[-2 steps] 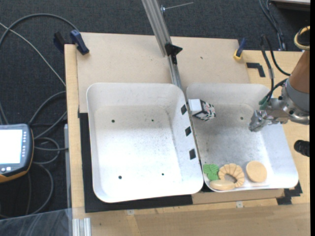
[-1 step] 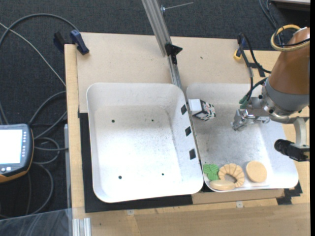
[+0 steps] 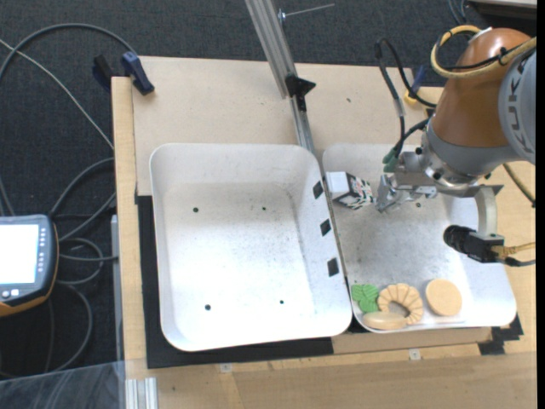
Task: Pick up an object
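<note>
Fingers (image 3: 385, 201) — can't tell if spread; box (image 3: 349, 189) just left looks light, stiff; pinch its flat sides.

A small white box (image 3: 348, 189) with dark markings lies near the right bin's (image 3: 490, 309) far left corner. Along that bin's near edge sit a green leafy piece (image 3: 365, 296), a tan ridged pastry (image 3: 401, 303) and a round tan biscuit (image 3: 443, 297).
</note>
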You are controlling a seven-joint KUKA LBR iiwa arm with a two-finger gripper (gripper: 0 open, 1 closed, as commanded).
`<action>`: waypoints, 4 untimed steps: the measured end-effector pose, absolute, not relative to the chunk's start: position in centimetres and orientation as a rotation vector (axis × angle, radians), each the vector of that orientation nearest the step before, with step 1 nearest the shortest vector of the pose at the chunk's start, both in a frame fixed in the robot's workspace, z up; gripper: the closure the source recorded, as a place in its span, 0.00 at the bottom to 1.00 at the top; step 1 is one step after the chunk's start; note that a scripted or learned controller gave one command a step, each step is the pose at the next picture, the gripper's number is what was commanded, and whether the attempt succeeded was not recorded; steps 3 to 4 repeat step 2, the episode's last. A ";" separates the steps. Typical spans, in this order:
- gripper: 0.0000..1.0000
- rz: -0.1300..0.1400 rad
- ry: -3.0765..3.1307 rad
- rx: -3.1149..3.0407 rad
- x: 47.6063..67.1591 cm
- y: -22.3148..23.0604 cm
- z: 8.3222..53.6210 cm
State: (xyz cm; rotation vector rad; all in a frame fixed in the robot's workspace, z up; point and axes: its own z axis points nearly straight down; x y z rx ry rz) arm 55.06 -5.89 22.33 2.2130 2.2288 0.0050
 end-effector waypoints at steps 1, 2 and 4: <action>1.00 0.005 2.230 2.214 55.3 -0.8 22.7; 1.00 0.005 2.232 2.213 56.2 5.4 22.6; 1.00 0.005 2.232 2.213 56.2 5.4 22.6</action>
